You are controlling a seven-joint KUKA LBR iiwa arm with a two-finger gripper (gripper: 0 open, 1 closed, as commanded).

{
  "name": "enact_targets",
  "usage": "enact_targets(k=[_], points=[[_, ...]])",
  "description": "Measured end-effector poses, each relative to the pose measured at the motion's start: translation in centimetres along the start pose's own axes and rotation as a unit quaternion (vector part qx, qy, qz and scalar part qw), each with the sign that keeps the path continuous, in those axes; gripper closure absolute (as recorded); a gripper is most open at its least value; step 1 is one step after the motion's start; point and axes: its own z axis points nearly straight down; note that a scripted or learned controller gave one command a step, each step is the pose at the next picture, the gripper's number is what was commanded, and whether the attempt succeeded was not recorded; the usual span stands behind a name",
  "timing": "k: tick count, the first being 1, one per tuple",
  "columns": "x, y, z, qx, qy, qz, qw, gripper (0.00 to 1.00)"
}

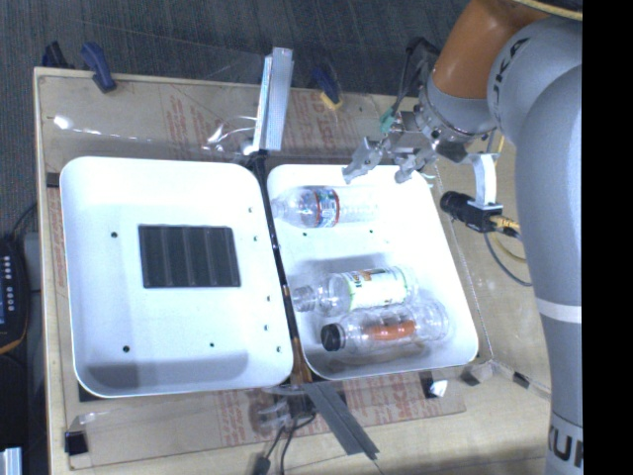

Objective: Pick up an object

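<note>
Three clear plastic bottles lie in the right bin (450,295). One with a red and blue label (315,207) rests near the bin's far edge. A bottle with a green and white label (358,290) lies at the middle. Nearest the front lies a black-capped bottle with an orange label (384,329). My gripper (381,166) hangs over the far right corner of this bin, to the right of and above the red-labelled bottle. Its fingers are spread apart with nothing between them.
The left bin (99,344) holds a dark ribbed rectangular pad (189,256). A grey upright bar (274,97) stands at the back between the bins. Blue clamps (97,65) grip the board's far edge. Cables run along the right of the bench.
</note>
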Motion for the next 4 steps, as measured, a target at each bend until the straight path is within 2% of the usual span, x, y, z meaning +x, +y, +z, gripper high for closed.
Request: enact_targets(k=[1,2,3,4], points=[[2.2,0.8,5.2,0.0,0.0,-0.005,1.0,0.0],[0.9,1.7,10.8,-0.017,-0.003,-0.05,0.9986,0.0],[3.3,-0.6,9.3,0.0,0.0,0.008,1.0,0.0],[1.9,0.9,12.1,-0.001,0.003,-0.031,0.9995,0.0]])
